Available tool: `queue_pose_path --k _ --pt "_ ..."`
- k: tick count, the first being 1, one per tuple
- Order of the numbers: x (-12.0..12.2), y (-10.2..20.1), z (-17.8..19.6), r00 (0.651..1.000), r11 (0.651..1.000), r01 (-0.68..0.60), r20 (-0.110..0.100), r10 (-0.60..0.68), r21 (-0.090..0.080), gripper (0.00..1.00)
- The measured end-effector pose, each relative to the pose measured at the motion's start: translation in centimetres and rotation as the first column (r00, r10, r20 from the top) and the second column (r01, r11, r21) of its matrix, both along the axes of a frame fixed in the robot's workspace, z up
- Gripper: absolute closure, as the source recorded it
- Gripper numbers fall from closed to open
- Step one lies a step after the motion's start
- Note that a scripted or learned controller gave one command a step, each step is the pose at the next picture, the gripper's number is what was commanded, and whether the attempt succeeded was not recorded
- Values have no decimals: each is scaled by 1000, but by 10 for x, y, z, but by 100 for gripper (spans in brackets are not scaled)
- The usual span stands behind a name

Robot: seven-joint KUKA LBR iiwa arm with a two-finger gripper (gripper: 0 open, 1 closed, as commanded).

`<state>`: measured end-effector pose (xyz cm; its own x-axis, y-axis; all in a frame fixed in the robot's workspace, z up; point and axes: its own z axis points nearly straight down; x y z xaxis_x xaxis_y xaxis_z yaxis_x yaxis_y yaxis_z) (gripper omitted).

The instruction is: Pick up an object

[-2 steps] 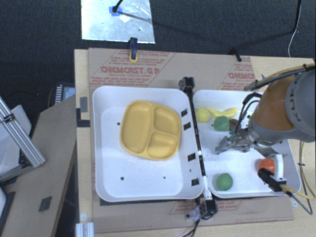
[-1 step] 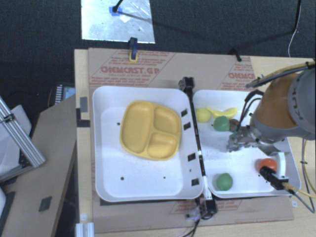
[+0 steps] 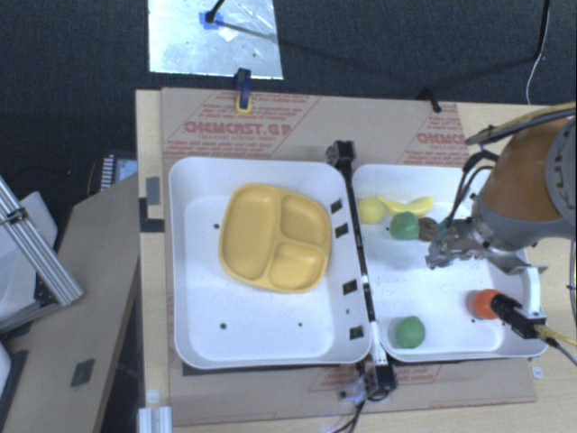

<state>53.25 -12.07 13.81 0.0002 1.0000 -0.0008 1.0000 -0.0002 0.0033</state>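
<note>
Camera view
Writing: red print on the brown board point(image 3: 270, 120) under the bins reads roughly "CHEMCAST GP" at the far left; a second red print at the far right is cut short by the arm and reads only in part.
Left bin point(image 3: 194, 332): holds a yellow divided plate point(image 3: 273, 237) with three compartments, lying flat near the bin's middle.
Right bin point(image 3: 451, 336): holds the small objects and the gripper.
Yellow round object point(image 3: 370, 210): at the far left of the right bin, just beside a yellow banana-shaped piece point(image 3: 407, 205).
Green object, far point(image 3: 404, 227): touching or just under the banana-shaped piece; which of the two, I cannot tell.
Green ball, near point(image 3: 410, 331): alone at the near left of the right bin, well apart from the gripper.
Orange object point(image 3: 484, 303): at the near right, partly covered by a black part of the arm.
Gripper point(image 3: 439, 244): low over the middle of the right bin, just right of the far green object; blurred and dark.
Pincer state: cannot tell whether the tips are apart or together, and nothing is plainly seen between them.
Arm point(image 3: 532, 188): orange band and grey body, cut off at the right edge.
Far background: a shiny sheet point(image 3: 215, 25) on dark floor with a small blue mark; detail too small to read.
</note>
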Motion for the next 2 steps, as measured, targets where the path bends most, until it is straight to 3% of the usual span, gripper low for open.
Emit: queue_pose_path --k 2 --pt "2 0 87 1000 1000 -4 3 4 -1 100"
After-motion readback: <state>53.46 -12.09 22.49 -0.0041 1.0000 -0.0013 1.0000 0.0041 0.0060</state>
